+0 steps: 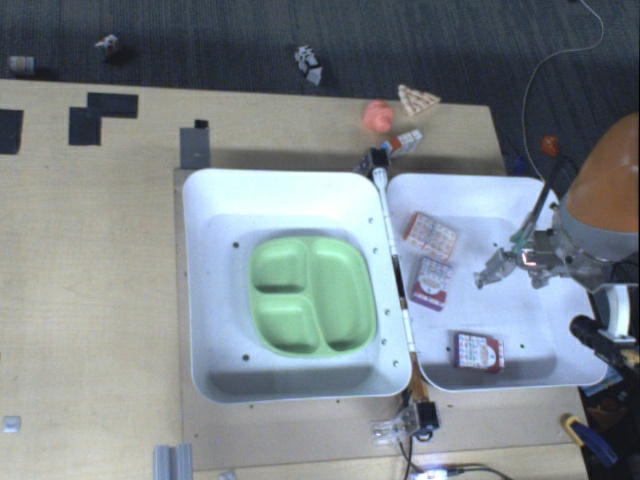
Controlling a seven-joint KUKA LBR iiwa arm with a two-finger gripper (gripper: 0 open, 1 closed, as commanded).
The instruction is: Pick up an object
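Here the tool (pixel 512 261) hangs at the right of the frame, over the right-hand shallow white plastic bin (pixel 470 196), with nothing between its fingers; the two thin fingers look spread fairly wide, one tip reaching left toward the middle of the bin.

Three candidates lie in that bin. A pale flat square packet with a reddish grid print (pixel 431 235) sits toward the upper left of the bin. Just below it, nearly touching, is a small flat packet in white and dark red (pixel 432 283). Apart from both, near the lower edge of the bin, lies a dark red rectangular packet with a white label (pixel 477 351). The left-hand white bin (pixel 200 268) carries a light green moulded plastic tray with three compartments (pixel 310 294) and matters little for this step.

To do the pick well, I judge the white and dark red packet the nearest target, but its neighbour crowds it, so the fingers should straddle its short sides, away from the upper packet. The dark red packet stands alone and may be the safer choice. Either way, all three lie flat and thin, so the tool should descend straight down until the tips nearly meet the bin floor before closing; closing too high will likely slip off.
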